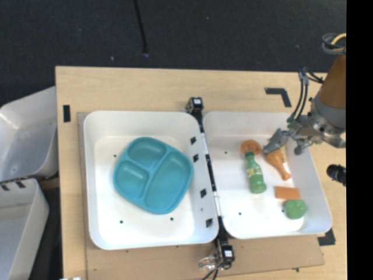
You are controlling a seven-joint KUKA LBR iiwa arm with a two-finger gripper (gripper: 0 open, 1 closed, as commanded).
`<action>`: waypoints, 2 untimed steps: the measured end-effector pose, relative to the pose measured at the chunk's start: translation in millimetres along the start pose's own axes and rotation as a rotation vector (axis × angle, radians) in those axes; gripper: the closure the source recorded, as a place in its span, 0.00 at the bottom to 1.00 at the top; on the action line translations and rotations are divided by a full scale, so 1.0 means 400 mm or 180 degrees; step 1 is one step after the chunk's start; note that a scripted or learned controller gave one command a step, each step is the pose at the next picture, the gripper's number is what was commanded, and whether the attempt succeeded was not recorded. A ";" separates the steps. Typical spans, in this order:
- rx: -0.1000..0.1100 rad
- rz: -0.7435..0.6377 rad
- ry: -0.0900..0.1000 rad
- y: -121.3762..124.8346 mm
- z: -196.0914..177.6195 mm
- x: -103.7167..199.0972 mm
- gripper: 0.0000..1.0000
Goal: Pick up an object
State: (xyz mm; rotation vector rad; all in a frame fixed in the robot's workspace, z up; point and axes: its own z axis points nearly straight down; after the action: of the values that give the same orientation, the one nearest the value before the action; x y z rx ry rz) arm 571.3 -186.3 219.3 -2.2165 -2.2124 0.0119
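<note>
The right bin holds a green bottle lying on its side, a small round orange piece at the bottle's cap, an orange carrot-shaped toy, a flat orange block and a green ball. My gripper hangs over the right bin's upper right part, just above the carrot toy's upper end. Its two fingers are spread apart, open, with nothing between them.
In the left bin lies a blue divided plate. A ridge with black clips separates the two bins. The arm's orange band rises at the right edge. White containers stand off the bench to the left.
</note>
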 end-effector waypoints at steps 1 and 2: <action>-0.0043 -0.0011 -0.0009 0.007 -0.020 0.001 0.00; -0.0033 -0.0005 -0.0010 0.003 0.091 -0.019 0.00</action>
State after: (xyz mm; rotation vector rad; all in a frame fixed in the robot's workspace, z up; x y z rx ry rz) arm 571.9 -193.7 182.8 -2.2215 -2.2210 0.0041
